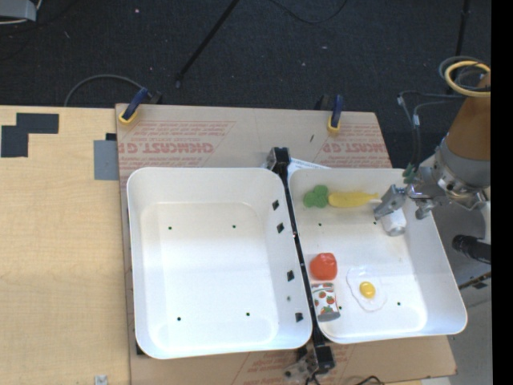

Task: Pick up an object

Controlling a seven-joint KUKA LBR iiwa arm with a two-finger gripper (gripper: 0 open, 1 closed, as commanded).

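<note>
Now the gripper (393,215) hangs over the right bin (437,311) near its far right side; whether it's open, I cannot tell. Just left lies the yellow corn toy (351,200) with a green piece (316,196). Nearer the front sit a red-capped bottle (324,285) by the dividing wall and a fried egg toy (367,290). Bare floor lies between.

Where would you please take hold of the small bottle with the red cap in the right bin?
Grip the small bottle across its body just below the red cap, coming from above. It lies flat, lengthwise beside the divider, so I would close along the divider, not across.
</note>
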